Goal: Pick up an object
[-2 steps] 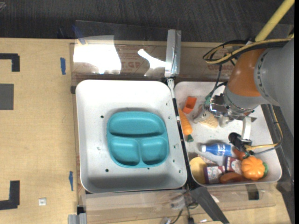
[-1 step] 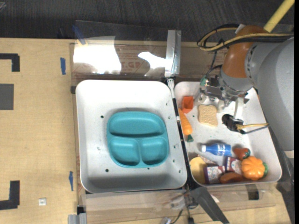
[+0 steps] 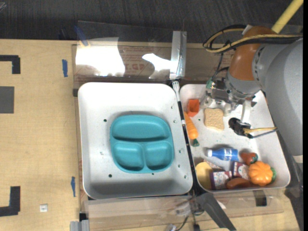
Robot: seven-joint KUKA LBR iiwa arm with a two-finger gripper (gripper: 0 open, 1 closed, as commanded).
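On the bench, side by side: left bin (image 3: 89,129) and right bin (image 3: 269,109), both white and shallow. In the left bin, a teal divided plate (image 3: 142,141), lying flat near the middle.

Over the far part of the right bin, reaching in from the right: gripper (image 3: 226,102), at the end of the grey arm (image 3: 288,95) with its orange band (image 3: 243,64). Cannot tell whether clenched or released.

Just beneath the gripper and a little nearer: a tan slice of bread (image 3: 214,120), flat on the bin floor. Beside the bread, toward the left wall: a small orange block (image 3: 193,106). Nearer than that, a carrot (image 3: 192,129) lying along the same wall.

Crowded into the near half of the right bin, more loose things:
- a blue and white bottle (image 3: 222,154) on its side
- a yellow round piece (image 3: 204,172) at the near left corner
- a dark red can (image 3: 221,178) touching the yellow round piece
- an orange pumpkin (image 3: 260,173) toward the near right
- a small red piece (image 3: 248,157) just beyond the pumpkin
- a brown sausage (image 3: 237,182) by the near wall, between can and pumpkin
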